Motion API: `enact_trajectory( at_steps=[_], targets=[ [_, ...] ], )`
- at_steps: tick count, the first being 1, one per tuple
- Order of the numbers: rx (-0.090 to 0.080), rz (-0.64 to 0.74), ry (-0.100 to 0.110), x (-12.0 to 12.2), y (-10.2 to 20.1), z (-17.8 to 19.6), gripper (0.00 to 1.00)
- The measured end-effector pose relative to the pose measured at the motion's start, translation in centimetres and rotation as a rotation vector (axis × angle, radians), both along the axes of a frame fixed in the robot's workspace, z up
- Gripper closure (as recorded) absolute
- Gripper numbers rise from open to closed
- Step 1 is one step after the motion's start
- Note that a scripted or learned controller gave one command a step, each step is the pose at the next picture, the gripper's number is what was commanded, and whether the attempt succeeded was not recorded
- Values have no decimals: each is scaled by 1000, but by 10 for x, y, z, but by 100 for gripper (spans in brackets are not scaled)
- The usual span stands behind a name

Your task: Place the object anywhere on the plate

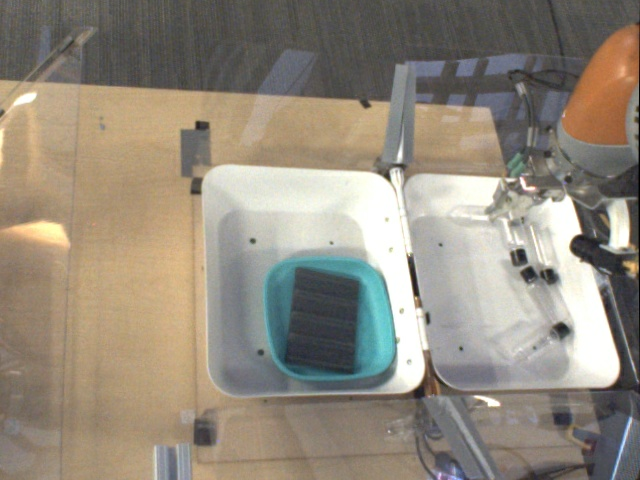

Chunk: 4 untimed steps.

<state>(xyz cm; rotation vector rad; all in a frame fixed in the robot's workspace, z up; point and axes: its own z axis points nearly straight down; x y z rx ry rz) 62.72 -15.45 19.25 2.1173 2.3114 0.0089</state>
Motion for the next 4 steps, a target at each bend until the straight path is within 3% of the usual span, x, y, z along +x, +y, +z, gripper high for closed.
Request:
enact_trajectory(
  at_steps=[1, 2, 3, 4],
  targets=[
    [0, 149, 4, -14, 62, -81, 100],
    [0, 208, 1, -46, 109, -6, 100],
    [-1, 370, 4, -83, 191, -7, 100],
    [-1, 491, 1, -78, 258, -7, 100]
  ],
)
